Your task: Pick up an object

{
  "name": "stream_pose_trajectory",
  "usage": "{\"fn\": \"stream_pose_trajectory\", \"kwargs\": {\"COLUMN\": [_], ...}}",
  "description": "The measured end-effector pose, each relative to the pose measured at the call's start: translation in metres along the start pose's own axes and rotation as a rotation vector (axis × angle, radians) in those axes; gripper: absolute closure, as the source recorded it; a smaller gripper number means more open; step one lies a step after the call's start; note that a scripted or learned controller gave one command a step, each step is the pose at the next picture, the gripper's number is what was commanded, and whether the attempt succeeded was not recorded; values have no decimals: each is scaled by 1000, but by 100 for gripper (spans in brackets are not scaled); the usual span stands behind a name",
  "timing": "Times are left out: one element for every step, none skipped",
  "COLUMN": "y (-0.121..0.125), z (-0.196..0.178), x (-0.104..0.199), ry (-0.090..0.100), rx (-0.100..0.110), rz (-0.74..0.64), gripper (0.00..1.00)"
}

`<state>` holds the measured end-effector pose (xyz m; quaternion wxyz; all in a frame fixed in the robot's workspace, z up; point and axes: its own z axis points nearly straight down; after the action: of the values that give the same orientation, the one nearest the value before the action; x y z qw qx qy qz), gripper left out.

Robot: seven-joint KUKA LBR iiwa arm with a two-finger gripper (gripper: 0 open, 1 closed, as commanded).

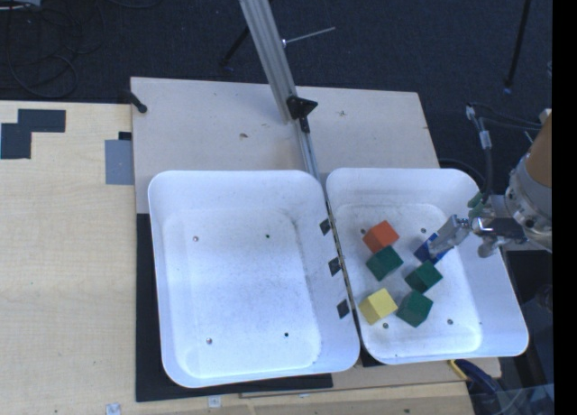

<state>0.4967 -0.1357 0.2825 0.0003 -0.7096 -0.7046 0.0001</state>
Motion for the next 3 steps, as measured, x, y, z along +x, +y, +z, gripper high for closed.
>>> {"fn": "stream_pose_trajectory", "kwargs": {"y": [64,127,129], "z": [81,171,192], "x": [-9,9,30], "ry": [0,4,0], "rx": [5,-5,1], "rz": [-10,-10,-10], "gripper": [0,0,0]}}
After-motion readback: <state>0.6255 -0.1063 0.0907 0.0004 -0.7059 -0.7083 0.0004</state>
